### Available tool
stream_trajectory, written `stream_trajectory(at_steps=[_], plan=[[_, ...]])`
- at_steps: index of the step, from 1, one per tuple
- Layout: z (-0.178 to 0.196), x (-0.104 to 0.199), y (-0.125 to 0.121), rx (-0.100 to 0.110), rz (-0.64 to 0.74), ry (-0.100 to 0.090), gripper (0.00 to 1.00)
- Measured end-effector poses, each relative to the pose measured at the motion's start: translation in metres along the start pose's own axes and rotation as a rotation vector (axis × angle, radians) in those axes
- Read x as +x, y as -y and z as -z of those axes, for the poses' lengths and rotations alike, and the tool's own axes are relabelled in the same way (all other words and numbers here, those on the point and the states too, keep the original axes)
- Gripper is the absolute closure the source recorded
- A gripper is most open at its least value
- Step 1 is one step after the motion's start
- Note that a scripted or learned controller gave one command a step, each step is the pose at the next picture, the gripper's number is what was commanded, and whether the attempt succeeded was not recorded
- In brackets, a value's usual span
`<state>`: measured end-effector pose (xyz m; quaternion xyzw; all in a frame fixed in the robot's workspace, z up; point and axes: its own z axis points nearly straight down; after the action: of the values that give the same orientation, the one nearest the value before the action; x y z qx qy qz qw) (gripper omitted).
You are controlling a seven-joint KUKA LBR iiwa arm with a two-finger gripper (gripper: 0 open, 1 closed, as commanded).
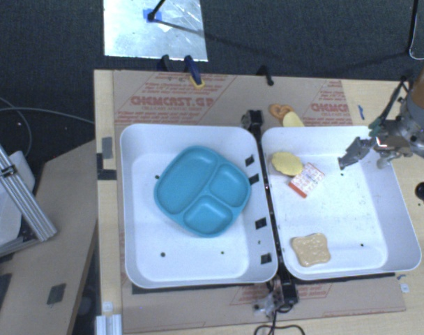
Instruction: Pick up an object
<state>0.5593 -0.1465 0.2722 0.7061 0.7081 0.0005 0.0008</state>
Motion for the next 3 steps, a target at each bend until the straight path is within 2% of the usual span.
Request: stream_trajectory(at_steps=[1,2,3], plan=[[-0.192,-0.008,0.031,-0.006,-0.003,0.003,0.0],[-0.085,0.105,0.066,0.001,0.004,-0.002,0.0],[-0.061,0.18,0.033,-0.002,0.005,-0.001,0.0]])
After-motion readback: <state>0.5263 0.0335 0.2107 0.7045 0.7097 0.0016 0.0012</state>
